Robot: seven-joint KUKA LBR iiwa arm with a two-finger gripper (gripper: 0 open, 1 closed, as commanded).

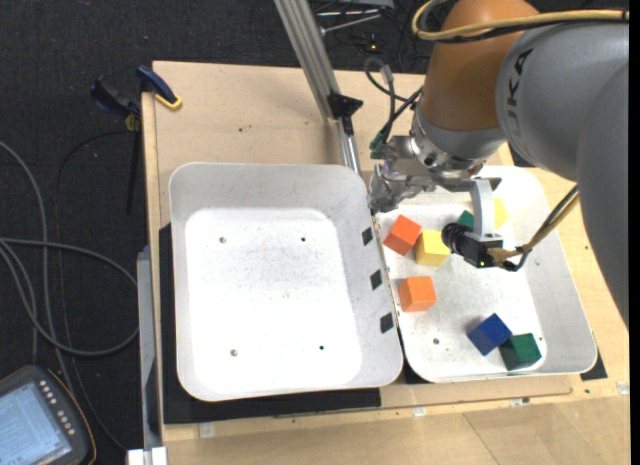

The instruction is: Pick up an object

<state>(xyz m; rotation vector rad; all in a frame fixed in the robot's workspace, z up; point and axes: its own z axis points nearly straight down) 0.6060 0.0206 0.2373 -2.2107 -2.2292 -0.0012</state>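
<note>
The right bin point(560, 293) holds several small blocks. An orange block point(402, 234) lies next to a yellow block point(433, 247) near the bin's upper left. A second orange block point(417, 293) sits just below them. Toward the front right corner, a blue block point(489, 333) touches a green block point(520, 351). My gripper point(386, 191) hangs over the right bin's upper left corner, just above the first orange block. I see nothing held in it. A pale yellow piece point(498, 211) and a small green piece point(465, 221) show partly behind the wrist hardware.
The left bin point(270, 273) is a shallow white tray beside the right one. A metal pole point(305, 33) slants down to the bins' shared top edge. Blue clamps point(135, 93) sit at the bench's far left corner. The big grey arm point(570, 63) covers the upper right.
</note>
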